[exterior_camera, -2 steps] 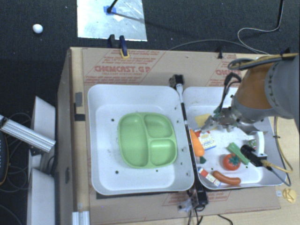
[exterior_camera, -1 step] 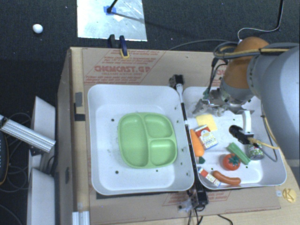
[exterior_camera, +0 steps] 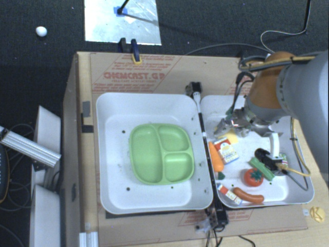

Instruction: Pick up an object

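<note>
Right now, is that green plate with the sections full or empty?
Empty: all three sections of the green plate show bare green. The toy carrot and tomato lie in the other bin.

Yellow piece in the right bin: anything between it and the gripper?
Nothing visible. The gripper hangs right at the yellow piece. The red-and-white box and the carrot lie close beside it, not between.

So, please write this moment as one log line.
gripper: over right bin, near yellow item | carrot, tomato, sausage: lying loose | left bin: green plate
</note>
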`<state>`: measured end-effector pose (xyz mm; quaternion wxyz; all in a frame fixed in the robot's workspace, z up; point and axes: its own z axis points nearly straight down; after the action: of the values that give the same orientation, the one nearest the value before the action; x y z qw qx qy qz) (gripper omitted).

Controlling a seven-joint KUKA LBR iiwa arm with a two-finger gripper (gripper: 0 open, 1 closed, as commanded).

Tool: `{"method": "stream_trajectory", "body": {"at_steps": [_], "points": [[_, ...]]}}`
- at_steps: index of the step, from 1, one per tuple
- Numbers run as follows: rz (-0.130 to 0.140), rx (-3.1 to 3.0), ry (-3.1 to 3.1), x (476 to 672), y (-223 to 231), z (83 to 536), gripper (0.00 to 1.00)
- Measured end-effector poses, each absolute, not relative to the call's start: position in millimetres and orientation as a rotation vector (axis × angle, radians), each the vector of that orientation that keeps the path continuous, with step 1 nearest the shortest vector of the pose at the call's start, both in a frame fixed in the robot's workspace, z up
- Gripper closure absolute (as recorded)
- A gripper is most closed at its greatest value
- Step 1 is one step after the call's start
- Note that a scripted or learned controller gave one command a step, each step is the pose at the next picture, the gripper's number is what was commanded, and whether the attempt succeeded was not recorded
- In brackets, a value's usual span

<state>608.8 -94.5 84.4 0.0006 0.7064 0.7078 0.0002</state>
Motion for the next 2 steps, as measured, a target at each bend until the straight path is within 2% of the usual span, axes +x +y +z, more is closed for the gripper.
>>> {"method": "stream_trajectory", "body": {"at_steps": [1,2], "points": [[0.003,2.215,2.223,609.8,-94.4,95.3,1.00],[0.003,2.216,2.223,609.7,-94.4,95.2,0.00]]}}
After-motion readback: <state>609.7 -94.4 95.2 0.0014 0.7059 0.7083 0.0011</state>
